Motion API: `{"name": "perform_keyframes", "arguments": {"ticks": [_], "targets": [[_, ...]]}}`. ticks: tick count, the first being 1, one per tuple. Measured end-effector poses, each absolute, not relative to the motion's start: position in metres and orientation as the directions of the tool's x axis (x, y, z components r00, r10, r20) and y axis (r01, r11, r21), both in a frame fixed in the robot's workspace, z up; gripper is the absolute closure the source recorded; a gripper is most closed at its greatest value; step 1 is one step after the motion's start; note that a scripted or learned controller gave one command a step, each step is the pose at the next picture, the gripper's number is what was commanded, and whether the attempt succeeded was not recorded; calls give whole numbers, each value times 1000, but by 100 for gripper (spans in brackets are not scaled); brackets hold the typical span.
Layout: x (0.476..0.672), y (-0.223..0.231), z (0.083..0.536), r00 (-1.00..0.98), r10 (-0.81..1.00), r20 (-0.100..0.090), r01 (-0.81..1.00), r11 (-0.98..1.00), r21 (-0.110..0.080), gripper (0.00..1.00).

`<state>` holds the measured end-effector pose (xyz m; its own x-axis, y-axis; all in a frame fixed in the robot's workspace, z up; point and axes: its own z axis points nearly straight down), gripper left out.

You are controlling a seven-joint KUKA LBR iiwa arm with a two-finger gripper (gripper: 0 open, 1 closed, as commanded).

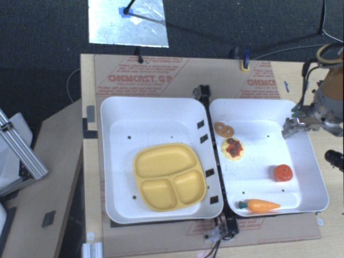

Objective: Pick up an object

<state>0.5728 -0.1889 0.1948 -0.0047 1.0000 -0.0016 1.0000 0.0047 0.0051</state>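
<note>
On the left side of the bench (258, 74) stands the left bin (115, 144). Inside it lies a yellow tray (169, 175) with three compartments, close to the bin's near right corner. The tray lies flat.

Just beside it, touching along the middle edge, is the right bin (306, 160). In this bin there are four small things. A pretzel (223, 128) lies near the far left corner. Just below it is a small pizza (233, 149), yellow with red pieces on top; the two are near each other, but I cannot tell if they touch. More to the right, a red tomato (283, 172) sits on the floor of the bin, well apart from the pizza. An orange carrot (260, 205) with a green end lies along the near wall, its point to the right.

At the right, the arm (330, 93) reaches in over the far right edge of the right bin. The gripper (294, 126) is above the bin's right wall, well apart from all four things. It holds nothing. If its fingers are apart or together, I cannot tell.
</note>
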Motion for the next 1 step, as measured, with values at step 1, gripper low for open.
{"name": "perform_keyframes", "arguments": {"ticks": [1], "targets": [[575,-198,243,-5,1000,-3,1000,5,7,100]]}}
